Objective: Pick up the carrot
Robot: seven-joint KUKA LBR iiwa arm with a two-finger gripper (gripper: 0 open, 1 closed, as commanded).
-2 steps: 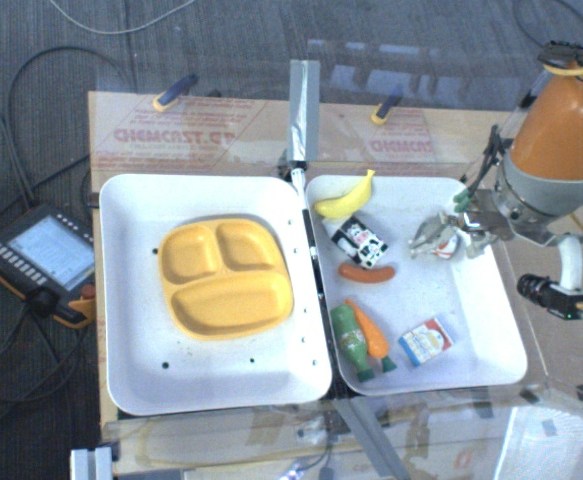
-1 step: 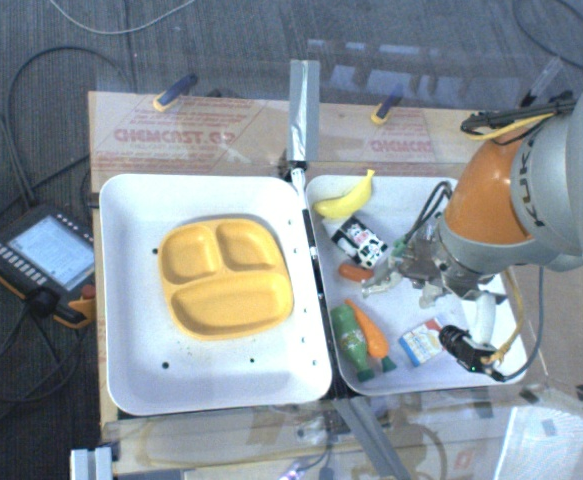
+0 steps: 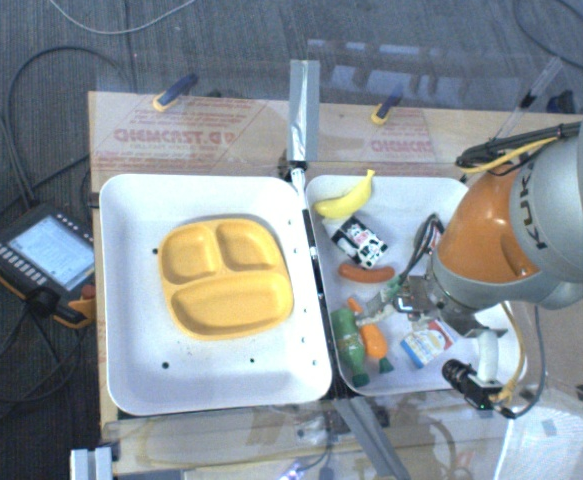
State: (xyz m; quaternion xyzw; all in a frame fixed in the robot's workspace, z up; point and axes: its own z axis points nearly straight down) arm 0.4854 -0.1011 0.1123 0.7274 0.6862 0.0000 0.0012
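The carrot (image 3: 373, 342) is a short orange piece lying near the front of the right bin (image 3: 411, 193), next to a green bottle (image 3: 349, 338). My gripper (image 3: 399, 299) hangs low over the middle of that bin, just above and to the right of the carrot, and I see nothing held in it. The arm's orange band (image 3: 481, 238) and grey wrist cover the bin's right side.
The right bin also holds a banana (image 3: 346, 198), a black-and-white toy (image 3: 361, 243), a red sausage (image 3: 366, 273) and a small carton (image 3: 424, 346). A yellow divided tray (image 3: 226, 278) sits in the left bin (image 3: 131, 298). A pendant (image 3: 41, 258) lies on the floor to the left.
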